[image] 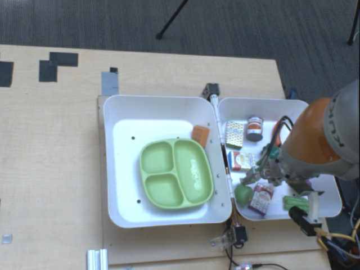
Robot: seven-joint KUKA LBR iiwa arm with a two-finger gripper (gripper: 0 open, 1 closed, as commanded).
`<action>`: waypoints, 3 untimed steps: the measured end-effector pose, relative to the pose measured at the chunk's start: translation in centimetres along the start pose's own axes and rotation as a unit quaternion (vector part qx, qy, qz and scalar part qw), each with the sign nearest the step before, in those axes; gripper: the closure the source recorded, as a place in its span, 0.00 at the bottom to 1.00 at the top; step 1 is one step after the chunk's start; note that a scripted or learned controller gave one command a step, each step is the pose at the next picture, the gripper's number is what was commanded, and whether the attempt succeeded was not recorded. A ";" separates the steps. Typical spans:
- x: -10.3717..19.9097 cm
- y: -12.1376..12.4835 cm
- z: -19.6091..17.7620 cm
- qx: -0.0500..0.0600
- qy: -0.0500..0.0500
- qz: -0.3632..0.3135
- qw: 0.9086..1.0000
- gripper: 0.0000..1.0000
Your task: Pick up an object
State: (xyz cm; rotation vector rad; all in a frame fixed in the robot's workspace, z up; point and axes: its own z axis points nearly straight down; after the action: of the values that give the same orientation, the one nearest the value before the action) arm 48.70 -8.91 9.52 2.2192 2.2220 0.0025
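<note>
Seen from above, the tool [260, 172] hangs low in the right bin [332, 204], its dark fingers splayed partway apart with nothing between them. To do this pick well, it should settle squarely over one item before closing, since the clutter invites a glancing grip. The green ball [243, 194] lies just below and left of the tool, near the bin's inner wall; a small red-and-white packet [261, 198] sits directly beneath. The left bin [121, 207] holds a green divided plate [176, 173].
</note>
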 end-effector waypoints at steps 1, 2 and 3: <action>0.1 0.1 -1.0 -0.002 0.000 -0.002 1.000 1.00; 0.1 0.1 -1.0 -0.002 0.000 -0.001 1.000 0.00; 0.5 0.0 0.0 0.000 0.000 -0.001 1.000 0.00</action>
State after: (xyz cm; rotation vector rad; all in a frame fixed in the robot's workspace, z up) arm 48.68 -8.43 9.55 2.2167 2.2255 0.0021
